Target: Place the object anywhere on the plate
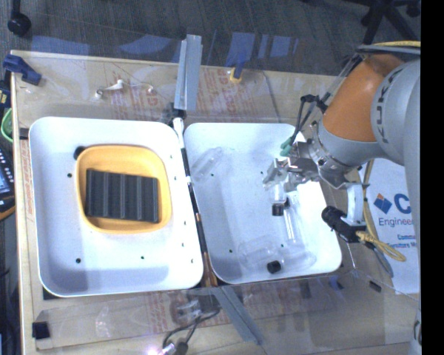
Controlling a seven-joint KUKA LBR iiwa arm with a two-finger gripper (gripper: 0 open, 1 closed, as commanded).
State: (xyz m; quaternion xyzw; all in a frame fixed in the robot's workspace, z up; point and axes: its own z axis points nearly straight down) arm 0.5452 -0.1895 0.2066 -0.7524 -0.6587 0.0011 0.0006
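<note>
A yellow plate (122, 159) with rounded corners lies in the left bin (52, 235). On it rests a dark grey ribbed block (123, 196), flat and covering most of the plate's middle. My gripper (280, 198) hangs over the right bin (229, 220), near its right half, far from the plate. Just below it a clear tube-like piece (289, 228) lies on the bin floor. Whether the gripper touches that piece is unclear.
A clear bottle (270, 256) with a black cap lies near the right bin's front edge. Another clear plastic item (207, 161) sits at that bin's back left. A metal rail (186, 72) stands behind the divide between the bins.
</note>
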